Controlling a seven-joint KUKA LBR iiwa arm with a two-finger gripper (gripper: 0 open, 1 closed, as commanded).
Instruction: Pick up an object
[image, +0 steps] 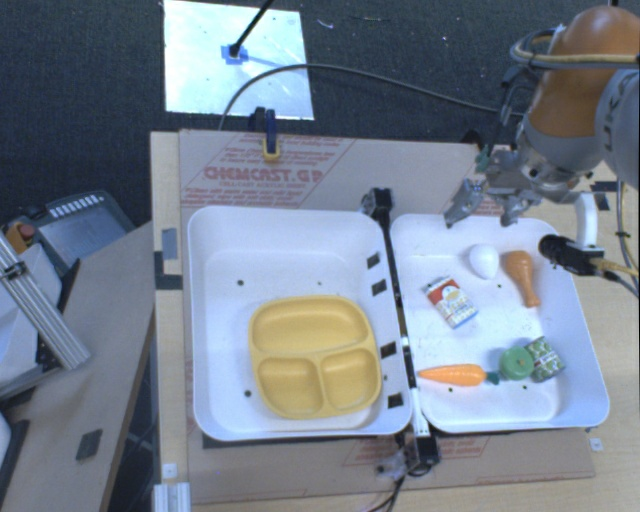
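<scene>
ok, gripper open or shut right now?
Open. The gripper hangs over the right bin's far edge with its two fingers spread apart, nothing between them.

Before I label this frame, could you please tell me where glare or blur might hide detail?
Camera view: glare washes out the shiny metal sheet at top; the white plastic bins are bright but readable; the hand looks slightly soft.

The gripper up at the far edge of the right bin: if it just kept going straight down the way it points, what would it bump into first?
Probably the bare white floor of the right bin near its far rim. The two-finger gripper, fingers open, hangs beyond the small white egg-shaped object, so it likely misses it, though depth is hard to judge here.
</scene>
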